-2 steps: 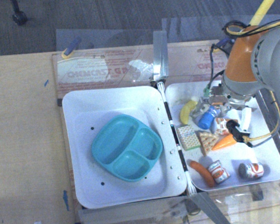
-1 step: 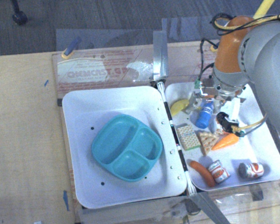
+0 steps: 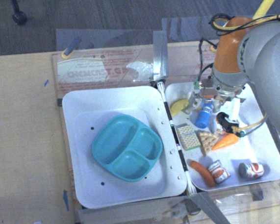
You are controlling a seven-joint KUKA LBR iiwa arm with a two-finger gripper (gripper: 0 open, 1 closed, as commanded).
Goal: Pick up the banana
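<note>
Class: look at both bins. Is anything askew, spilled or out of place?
Nothing looks spilled or damaged. The right bin holds a loose jumble: two cans on their sides, a carrot and a banana. The teal tray sits skewed in the left bin.

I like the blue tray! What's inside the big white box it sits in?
Just the blue tray lies in the left bin, its three sections bare. Whatever is beneath the tray is hidden.

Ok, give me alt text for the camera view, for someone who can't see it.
The arm's end effector hangs over the right bin, beside a yellow banana among a blue bottle, a carrot and cans. The left bin holds a teal divided plate.
</note>
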